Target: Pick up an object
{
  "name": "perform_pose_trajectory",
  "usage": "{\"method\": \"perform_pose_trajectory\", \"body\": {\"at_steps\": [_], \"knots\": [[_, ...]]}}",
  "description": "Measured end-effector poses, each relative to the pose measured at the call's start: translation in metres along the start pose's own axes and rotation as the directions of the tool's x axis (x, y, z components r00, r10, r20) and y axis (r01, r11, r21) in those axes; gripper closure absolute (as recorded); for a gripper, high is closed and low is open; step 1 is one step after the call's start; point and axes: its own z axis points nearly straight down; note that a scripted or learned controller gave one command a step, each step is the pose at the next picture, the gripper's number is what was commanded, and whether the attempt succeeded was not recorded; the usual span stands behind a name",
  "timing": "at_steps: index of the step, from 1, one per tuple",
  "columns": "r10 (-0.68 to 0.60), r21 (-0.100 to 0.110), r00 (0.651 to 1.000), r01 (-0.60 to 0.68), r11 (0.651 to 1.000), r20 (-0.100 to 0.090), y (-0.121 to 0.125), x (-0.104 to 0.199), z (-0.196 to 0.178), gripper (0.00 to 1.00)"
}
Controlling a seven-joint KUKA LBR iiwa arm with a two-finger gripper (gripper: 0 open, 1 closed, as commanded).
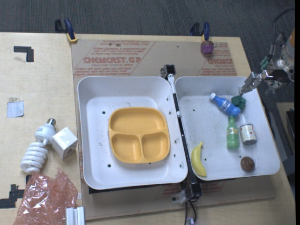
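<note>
While the gripper point(249, 84) hangs over the right bin's point(267, 170) far right corner, its thin metal fingers stand apart, holding nothing. Just beside them a crumpled dark green object point(239, 100) touches a blue plastic bottle point(224, 103) with a white cap. Nearer the bin's middle lies a translucent green bottle point(232, 133), beside a short shiny can point(247, 134); a round brown object point(247, 163) sits toward the near right corner and a curved yellow banana point(198, 159) by the near left. A smooth yellow three-compartment tray point(139, 134) sits inside the left bin point(91, 172).
</note>
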Motion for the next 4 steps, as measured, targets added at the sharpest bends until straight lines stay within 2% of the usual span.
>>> {"method": "perform_pose_trajectory", "body": {"at_steps": [1,2,3,4], "knots": [[0.001,0.0,1.0,-0.001,1.0,-0.001,-0.005,-0.042,0.156,0.0],[0.002,0.0,1.0,-0.002,1.0,-0.001,-0.047,0.004,0.192,0.0],[0.003,-0.003,1.0,-0.003,1.0,0.0,-0.046,0.003,0.182,1.0],[0.001,0.0,1.0,-0.001,1.0,-0.001,-0.108,0.046,0.1,1.0]]}}
